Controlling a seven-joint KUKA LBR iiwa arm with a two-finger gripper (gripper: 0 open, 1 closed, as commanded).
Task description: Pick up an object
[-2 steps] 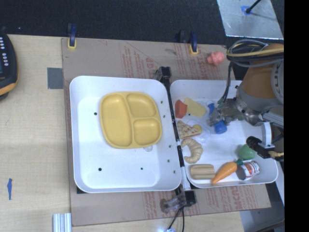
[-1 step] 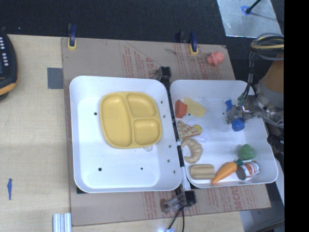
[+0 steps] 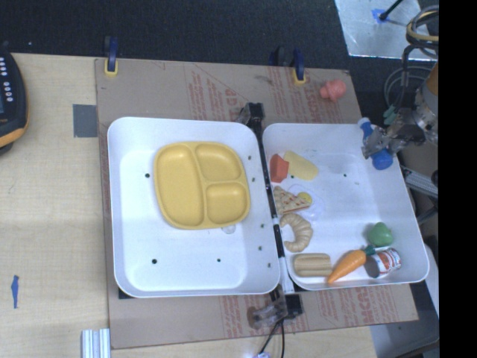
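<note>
A pale wood-grain surface carries a brown cardboard sheet printed with faded red lettering, held at its far edge by a yellow-and-blue clamp and another clamp. Beyond the surface lies dark carpeted floor, with a light grey patch at the upper right. A small grey square sits on the wood at left. The lighting is even.
</note>
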